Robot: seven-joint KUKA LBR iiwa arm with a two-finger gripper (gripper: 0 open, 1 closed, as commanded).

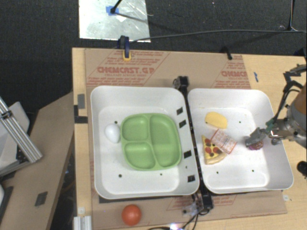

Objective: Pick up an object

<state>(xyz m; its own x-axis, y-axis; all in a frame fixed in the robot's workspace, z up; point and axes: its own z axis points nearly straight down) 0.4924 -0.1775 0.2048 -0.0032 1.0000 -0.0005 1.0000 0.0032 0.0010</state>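
Observation:
In the right bin, a yellow rounded toy lies near the back. A toy pizza slice lies at the bin's left side, with a small clear packet with red print partly over it. A dark red object sits at the right side of the bin. My gripper reaches in from the right and is low over the dark red object, right at its top edge. Part of that object is hidden under the gripper.
The left bin holds a green divided plate and a white egg beside it. An orange ball rests on the bench in front of the bins. Black clips join the bins along the middle wall.

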